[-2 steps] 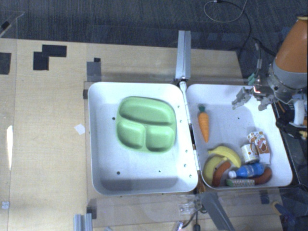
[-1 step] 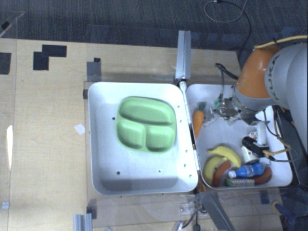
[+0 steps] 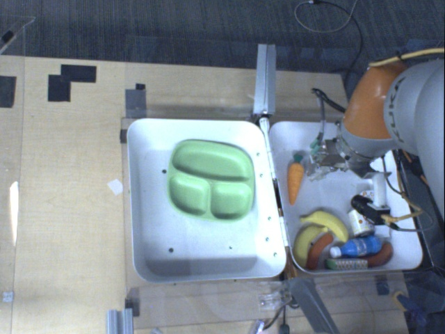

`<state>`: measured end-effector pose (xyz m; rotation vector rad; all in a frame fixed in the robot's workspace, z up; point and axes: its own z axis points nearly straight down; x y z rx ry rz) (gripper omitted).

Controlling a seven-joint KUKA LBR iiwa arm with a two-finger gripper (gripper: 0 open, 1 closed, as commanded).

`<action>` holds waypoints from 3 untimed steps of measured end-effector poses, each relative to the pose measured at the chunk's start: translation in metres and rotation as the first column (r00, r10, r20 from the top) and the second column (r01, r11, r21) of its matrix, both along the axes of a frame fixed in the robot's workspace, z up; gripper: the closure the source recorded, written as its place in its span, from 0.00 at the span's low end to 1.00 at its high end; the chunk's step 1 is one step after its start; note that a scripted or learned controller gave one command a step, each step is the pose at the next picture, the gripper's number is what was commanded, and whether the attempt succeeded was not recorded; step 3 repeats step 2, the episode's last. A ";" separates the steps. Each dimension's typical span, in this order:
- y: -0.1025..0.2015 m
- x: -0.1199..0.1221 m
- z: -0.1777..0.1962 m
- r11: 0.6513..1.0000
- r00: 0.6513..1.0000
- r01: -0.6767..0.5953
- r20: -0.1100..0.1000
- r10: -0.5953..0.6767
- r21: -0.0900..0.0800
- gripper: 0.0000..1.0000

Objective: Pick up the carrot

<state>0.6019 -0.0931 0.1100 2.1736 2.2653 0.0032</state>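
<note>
The carrot (image 3: 295,181) lies in the right bin (image 3: 278,141), close to that bin's left wall, its green top toward the far side and its orange tip pointing near. I see the hand (image 3: 327,160) just to the right of it, low over the bin floor, and I cannot tell from this angle how the hand is set; nothing shows between its parts, and the carrot sits apart from it. Behind the hand the arm (image 3: 410,110) comes in from the right, its orange band (image 3: 365,106) above the wrist, with dark cables looping around it.

Nearer in the same bin I see a banana (image 3: 316,229) curled in the near left corner, a brown sausage-shaped item (image 3: 321,249) touching it, and a small bottle with a blue label (image 3: 358,247) lying on its side to the right.

The left bin (image 3: 146,207) holds a green divided tray (image 3: 211,179) with three compartments. Both bins rest on the pale wooden bench (image 3: 62,207).
</note>
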 end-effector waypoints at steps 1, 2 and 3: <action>0.022 -0.007 0.103 0.890 0.890 0.456 -0.002 -0.456 -0.001 1.00; 0.023 -0.005 0.111 0.894 0.894 0.448 -0.003 -0.448 -0.004 1.00; 0.023 -0.005 0.111 0.894 0.894 0.448 -0.003 -0.448 -0.004 1.00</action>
